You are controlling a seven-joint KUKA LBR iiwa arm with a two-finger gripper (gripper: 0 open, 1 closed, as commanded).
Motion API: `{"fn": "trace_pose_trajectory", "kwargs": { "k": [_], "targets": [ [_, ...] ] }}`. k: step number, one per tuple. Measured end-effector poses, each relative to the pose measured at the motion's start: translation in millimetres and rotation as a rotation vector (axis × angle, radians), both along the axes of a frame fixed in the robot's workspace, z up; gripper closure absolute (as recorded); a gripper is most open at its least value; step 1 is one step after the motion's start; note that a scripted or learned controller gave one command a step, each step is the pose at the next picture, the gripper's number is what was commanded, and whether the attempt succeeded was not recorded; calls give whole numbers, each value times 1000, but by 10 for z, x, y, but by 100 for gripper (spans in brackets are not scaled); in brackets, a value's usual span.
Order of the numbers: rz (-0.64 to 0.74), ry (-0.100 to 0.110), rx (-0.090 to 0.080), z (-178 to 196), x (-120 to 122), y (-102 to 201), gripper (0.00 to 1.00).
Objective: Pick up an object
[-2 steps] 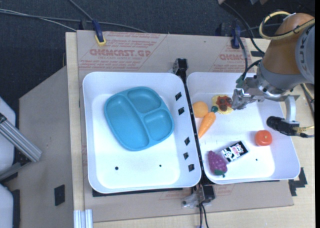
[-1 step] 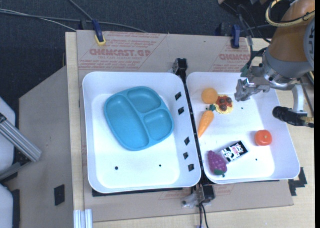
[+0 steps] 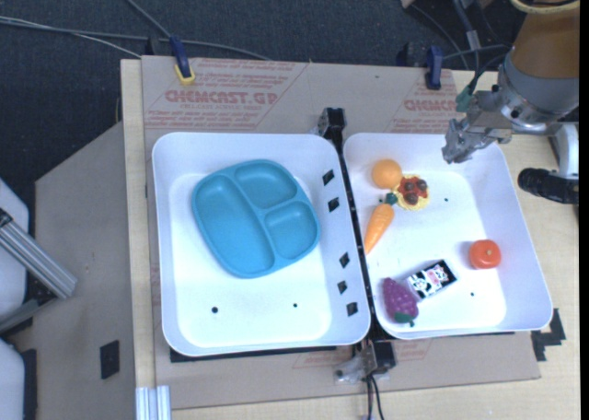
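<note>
**benchrat:** So where's the arm at? The gripper (image 3: 457,153) hangs over the far edge of the right bin (image 3: 515,225), near its far right corner, with nothing between the fingers. From this slanted view I can't tell if they're apart or together, too small and dark.

**pickbot_fan:** Yeah, same. Nothing's picked yet. Candidates all sit in the right bin: an orange (image 3: 386,173) by the far left side, touching a little berry tart (image 3: 413,192), a carrot (image 3: 377,227) along the left wall just below them, a tomato (image 3: 484,254) alone near the right edge, then grapes (image 3: 399,299) and a black-and-white packet (image 3: 431,281) at the near edge, just beside each other.

**benchrat:** Left bin (image 3: 175,252) just has the blue plate (image 3: 256,216), flat and wide. Bad pick, I'd guess.

**pickbot_fan:** I'd go for the tomato. It stands well apart from everything, so the fingers won't bump a neighbour. Centre over it, come straight down, close across the middle. Round things probably squirt out if the grip's off-centre.

**benchrat:** The orange is nearer, but the tart touching it could get dragged along.
</note>
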State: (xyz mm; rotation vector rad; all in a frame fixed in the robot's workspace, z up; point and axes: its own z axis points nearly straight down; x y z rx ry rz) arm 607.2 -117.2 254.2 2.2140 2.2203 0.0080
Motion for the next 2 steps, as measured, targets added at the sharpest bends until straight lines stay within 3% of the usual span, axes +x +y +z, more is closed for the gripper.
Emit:
{"fn": "trace_pose_trajectory", "kwargs": {
  "k": [2],
  "targets": [
    [4, 6, 3, -77, 199, 1189, 100]
  ]
}}
